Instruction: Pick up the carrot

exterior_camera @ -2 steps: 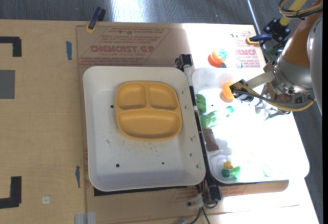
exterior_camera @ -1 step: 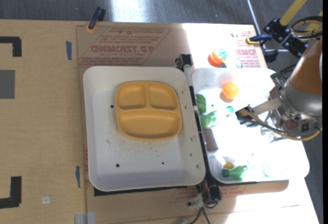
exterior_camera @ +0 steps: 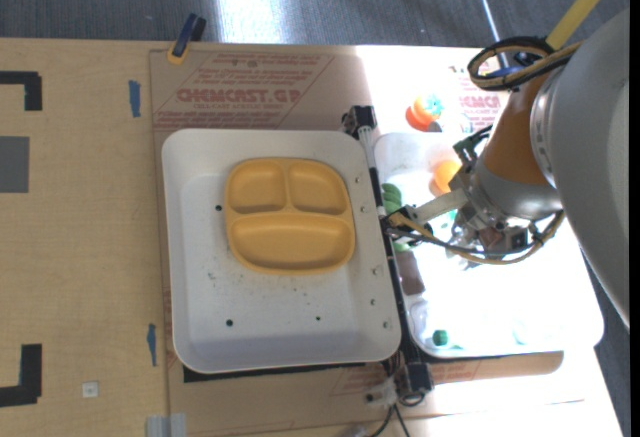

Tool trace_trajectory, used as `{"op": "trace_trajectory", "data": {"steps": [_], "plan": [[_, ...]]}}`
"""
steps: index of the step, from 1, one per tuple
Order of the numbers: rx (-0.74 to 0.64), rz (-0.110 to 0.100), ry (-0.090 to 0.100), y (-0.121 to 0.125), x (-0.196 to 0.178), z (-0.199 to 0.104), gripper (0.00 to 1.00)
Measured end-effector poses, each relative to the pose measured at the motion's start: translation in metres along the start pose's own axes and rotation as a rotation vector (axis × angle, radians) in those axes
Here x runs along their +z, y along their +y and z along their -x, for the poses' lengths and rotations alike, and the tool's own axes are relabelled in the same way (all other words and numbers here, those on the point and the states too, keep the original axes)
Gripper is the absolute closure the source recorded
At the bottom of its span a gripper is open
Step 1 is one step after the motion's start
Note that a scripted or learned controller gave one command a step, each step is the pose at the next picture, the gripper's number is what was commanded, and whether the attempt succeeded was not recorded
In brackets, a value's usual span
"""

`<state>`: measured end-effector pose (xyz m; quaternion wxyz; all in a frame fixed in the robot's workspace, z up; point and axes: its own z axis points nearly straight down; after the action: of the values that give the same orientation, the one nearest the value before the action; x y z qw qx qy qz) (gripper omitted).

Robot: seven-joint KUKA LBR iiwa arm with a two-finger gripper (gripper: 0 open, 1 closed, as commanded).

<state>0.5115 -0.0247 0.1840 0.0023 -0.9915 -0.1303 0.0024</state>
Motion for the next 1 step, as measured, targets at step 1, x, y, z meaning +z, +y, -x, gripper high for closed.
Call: {"op": "trace_trajectory", "data": {"steps": [1], "plan": [[-0.075,0.005,0.004,0.0366,-0.0773,-0.0061,1.00]]}}
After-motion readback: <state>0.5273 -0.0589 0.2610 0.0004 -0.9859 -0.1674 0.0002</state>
